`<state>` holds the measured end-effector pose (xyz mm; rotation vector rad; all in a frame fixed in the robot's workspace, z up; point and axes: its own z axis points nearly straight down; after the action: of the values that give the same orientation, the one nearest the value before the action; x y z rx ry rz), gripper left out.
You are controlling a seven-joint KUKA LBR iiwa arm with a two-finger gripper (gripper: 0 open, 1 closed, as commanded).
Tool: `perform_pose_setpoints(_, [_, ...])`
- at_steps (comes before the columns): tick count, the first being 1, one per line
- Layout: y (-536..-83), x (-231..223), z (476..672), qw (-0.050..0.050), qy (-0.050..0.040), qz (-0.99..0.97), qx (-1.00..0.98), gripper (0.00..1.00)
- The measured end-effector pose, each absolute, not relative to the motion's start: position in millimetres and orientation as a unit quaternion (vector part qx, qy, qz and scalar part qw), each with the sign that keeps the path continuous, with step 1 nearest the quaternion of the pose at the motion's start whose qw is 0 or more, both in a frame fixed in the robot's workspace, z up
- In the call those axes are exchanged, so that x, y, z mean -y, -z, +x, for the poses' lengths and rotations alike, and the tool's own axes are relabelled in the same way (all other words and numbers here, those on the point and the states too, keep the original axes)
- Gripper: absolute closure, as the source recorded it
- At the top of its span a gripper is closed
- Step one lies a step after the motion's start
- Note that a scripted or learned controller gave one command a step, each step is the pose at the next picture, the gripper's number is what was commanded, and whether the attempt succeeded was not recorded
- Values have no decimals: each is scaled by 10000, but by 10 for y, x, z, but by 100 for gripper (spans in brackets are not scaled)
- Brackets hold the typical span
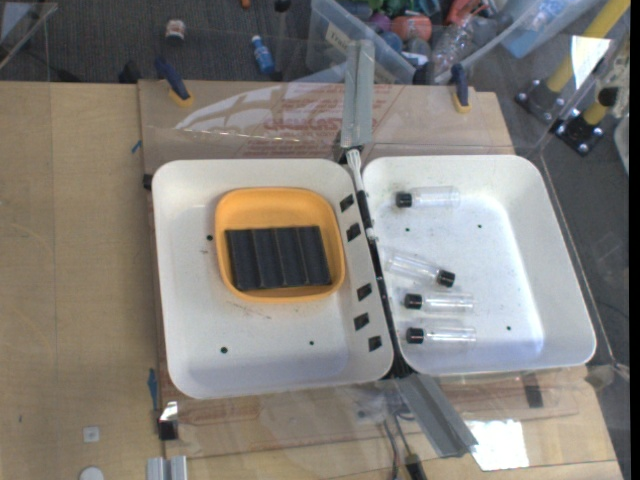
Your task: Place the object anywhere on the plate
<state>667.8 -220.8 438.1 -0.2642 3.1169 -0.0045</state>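
Observation:
An orange plate point(232, 210) sits in the left bin point(190, 348), with a black ribbed block point(278, 258) lying on it. The right bin point(520, 218) holds several clear tubes with black caps: one near the back point(428, 199), one tilted in the middle point(422, 269), one below it point(438, 302) and one near the front point(440, 336).
A metal divider rail point(358, 98) runs between the two bins, with small black tabs point(362, 293) along the seam. A clear box of colourful toys point(420, 8) stands beyond the bench at the back. Wooden bench surface point(70, 268) stretches to the left.

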Motion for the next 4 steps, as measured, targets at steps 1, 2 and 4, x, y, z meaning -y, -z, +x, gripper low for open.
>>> perform_pose_setpoints(1, [-4384, 2197, 6688, 68, 23, -1600, -9871, 100])
perform_pose_setpoints(2, [-4384, 2212, 6683, 68, 26, -3004, -9538, 100])
perform_pose_setpoints(4, [-4379, 2214, 6682, 57, 34, -5973, -8020, 100])
